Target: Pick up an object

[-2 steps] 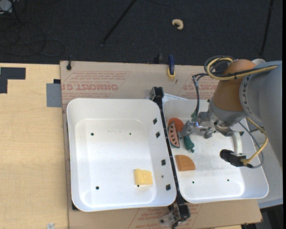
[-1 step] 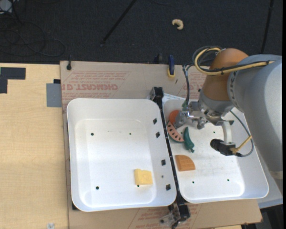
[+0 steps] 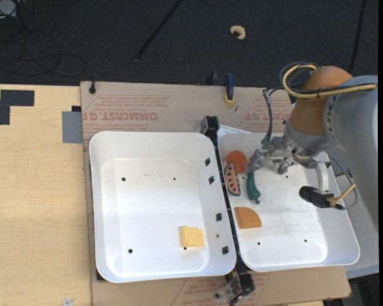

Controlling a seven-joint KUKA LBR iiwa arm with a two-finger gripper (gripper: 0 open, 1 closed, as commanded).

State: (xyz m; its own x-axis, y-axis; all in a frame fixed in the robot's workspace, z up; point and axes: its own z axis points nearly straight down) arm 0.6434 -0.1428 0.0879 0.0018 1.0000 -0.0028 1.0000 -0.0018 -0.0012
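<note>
A: Dark carpet with cables lies behind the bench, and on the bench a cardboard sheet (image 3: 147, 110) bears both bins. From the left: the left bin (image 3: 108, 171) has one yellow block (image 3: 192, 237) near its lower right corner. Is this the target?

B: I think not. The gripper (image 3: 258, 161) is in the right bin (image 3: 332, 247), at the upper left part. Close to it are a watermelon slice (image 3: 233, 179), an orange-red piece (image 3: 237, 160) and a thin green piece (image 3: 253, 189).

A: How does the green piece lie from the jaws?

B: Directly below them, toward the near edge, almost touching. Its long axis runs away from the gripper toward the tan wedge (image 3: 247, 218).

A: And the jaws?

B: Whether they are spread or pressed together, I cannot tell; nothing is visible between them.
</note>
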